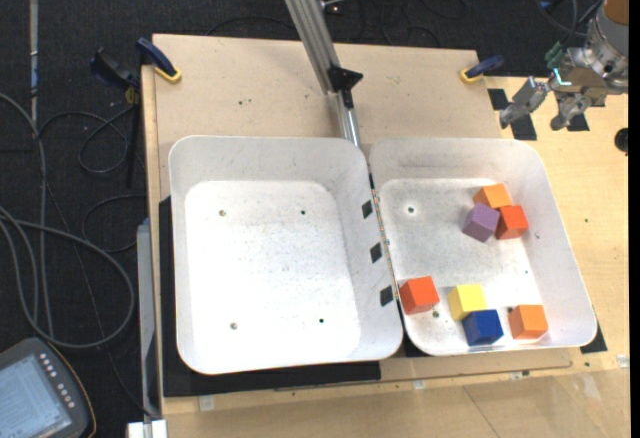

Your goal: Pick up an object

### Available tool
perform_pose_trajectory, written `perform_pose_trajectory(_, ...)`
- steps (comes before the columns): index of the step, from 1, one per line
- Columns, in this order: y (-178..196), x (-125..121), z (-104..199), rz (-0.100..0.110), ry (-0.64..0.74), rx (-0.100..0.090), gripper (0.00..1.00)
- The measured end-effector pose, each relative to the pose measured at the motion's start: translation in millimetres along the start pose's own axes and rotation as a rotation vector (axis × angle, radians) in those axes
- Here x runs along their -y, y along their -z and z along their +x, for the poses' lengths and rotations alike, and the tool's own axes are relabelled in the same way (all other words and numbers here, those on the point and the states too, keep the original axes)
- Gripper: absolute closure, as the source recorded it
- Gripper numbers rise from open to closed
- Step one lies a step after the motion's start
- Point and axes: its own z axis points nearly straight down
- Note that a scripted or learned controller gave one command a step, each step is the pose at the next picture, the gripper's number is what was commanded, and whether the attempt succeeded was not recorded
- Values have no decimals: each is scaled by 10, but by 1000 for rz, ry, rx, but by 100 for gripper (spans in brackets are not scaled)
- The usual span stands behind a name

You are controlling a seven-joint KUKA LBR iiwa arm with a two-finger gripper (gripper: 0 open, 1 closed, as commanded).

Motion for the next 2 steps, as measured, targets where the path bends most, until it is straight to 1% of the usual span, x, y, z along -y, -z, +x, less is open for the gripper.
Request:
perform_pose_trajectory(1,24,-4,7,-2,2,1,0)
perform_pose_trajectory(2,-535,-7,115,1,2,-1,0)
